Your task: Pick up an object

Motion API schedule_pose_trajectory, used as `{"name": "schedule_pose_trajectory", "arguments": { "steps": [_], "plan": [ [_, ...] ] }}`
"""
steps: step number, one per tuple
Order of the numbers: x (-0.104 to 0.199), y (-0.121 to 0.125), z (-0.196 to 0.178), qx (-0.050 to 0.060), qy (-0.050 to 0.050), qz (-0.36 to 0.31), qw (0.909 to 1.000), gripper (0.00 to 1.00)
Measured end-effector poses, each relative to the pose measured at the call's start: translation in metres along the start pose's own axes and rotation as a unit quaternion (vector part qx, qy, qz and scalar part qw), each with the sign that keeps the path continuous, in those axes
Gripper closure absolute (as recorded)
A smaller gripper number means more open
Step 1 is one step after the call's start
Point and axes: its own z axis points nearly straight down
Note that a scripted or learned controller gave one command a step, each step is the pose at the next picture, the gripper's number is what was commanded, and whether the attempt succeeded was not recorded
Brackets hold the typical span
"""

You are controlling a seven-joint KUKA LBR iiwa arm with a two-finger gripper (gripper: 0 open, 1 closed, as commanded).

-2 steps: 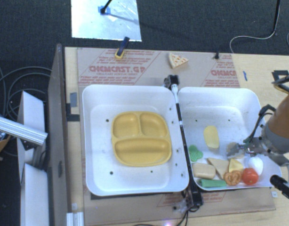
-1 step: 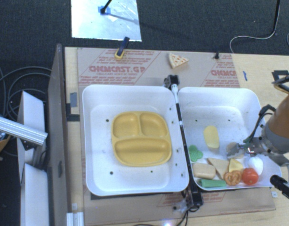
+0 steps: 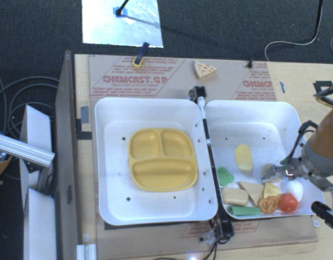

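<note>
The right bin [image 3: 264, 118] holds several toy foods along its near side. Among them are a pale yellow oval piece [image 3: 243, 157], a green piece [image 3: 225, 176], a tan bread slice [image 3: 235, 196], a yellow cheese wedge [image 3: 271, 189], a pretzel [image 3: 268, 203], a red tomato [image 3: 288, 202] and a white egg [image 3: 295, 188]. My gripper [image 3: 273, 171] reaches in from the right, low over the bin floor. It sits just above the cheese wedge and to the right of the oval piece. Nothing is visibly held in it.
A yellow divided plate [image 3: 162, 159] lies in the left bin [image 3: 117, 123]. A toy pizza slice [image 3: 205, 69] and a blue and yellow clip [image 3: 139, 56] lie on the bench behind the bins. A flat green piece [image 3: 244, 211] rests at the right bin's front rim.
</note>
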Motion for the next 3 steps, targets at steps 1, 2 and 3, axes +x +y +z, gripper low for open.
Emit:
{"name": "schedule_pose_trajectory", "arguments": {
  "steps": [1,2,3],
  "plan": [
    [0.0,0.0,0.0,0.0,0.0,0.0,1.0,0.0],
    [0.0,0.0,0.0,0.0,0.0,0.0,1.0,0.0],
    [0.0,0.0,0.0,0.0,0.0,0.0,1.0,0.0]
  ]
}}
